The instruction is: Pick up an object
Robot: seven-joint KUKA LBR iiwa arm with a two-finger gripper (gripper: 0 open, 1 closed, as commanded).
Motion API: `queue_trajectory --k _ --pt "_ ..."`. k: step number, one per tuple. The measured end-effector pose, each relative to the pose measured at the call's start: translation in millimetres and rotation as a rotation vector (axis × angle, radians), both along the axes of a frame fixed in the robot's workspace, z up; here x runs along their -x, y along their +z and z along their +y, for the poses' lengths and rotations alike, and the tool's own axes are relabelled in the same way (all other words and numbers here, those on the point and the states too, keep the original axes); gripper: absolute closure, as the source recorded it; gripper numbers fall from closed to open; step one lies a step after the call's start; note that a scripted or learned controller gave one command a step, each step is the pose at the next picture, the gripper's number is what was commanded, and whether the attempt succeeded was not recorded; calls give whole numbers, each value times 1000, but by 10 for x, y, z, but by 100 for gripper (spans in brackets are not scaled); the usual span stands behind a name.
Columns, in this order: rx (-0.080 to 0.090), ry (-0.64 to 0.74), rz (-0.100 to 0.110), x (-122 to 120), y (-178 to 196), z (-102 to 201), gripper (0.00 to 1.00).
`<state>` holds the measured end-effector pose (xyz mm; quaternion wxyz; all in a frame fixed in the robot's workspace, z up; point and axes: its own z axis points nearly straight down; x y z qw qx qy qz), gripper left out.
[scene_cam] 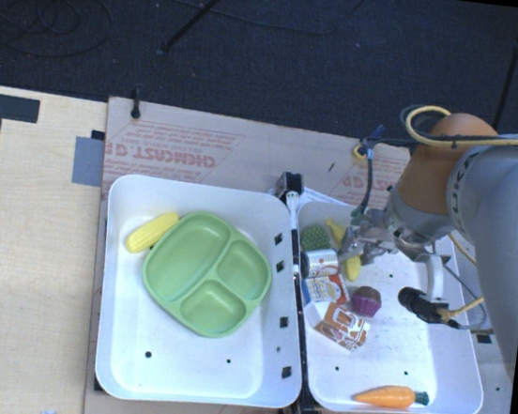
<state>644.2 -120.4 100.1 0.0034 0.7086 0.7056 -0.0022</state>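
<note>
two shallow white bins sit side by side on a cardboard sheet (200, 151) in the lower half of the frame. the left bin (123, 344) holds a green divided plate (208, 273), three compartments showing, lying flat near the bin's centre. a yellow corn cob (151, 232) rests at the plate's upper left edge, touching or just beside it.

the right bin (445, 377) carries the clutter, most of it packed toward its upper left. a green bumpy item (315, 238) lies near the divider, with a small white and red packet (320, 261) just below it. under that, a flat packet with red print (342, 327) sits tilted, and a dark purple round piece (366, 301) lies just beside it on the right. an orange carrot (389, 396) with a green tip lies alone near the bin's lower edge, well apart from the pile.

my arm (485, 212) comes in from the right of the frame, the orange band (434, 172) above the wrist at the upper right. my claw (359, 252) hangs over the upper left part of the right bin, its tip right at a small yellow piece (352, 268) beside the white and red packet. i cannot tell whether the claw is released or clenched, nor whether it grips that yellow piece or merely meets it; the wrist hardware hides the contact.
</note>
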Motion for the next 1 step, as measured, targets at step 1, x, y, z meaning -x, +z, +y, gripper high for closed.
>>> queue_trajectory --k 1 --pt "-8 5 3 212 877 576 100"
